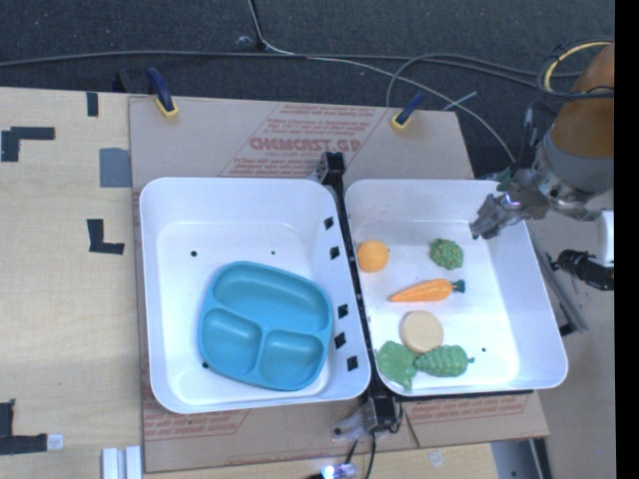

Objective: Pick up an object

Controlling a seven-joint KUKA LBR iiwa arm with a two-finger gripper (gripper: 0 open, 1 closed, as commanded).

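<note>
Just left of claw (pixel 486 221), state unclear, sits broccoli (pixel 447 254) w/ carrot (pixel 423 290) below.

The light is even and bright, with soft short shadows under the carrot (pixel 423 290). The white bins (pixel 160 208) glare slightly. The picture is a little grainy.

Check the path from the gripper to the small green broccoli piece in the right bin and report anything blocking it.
Nothing visible blocks it. The gripper sits over the right bin's upper right edge, and the broccoli piece lies just to its lower left on bare white floor. The carrot and orange ball lie farther off, outside that line.
</note>
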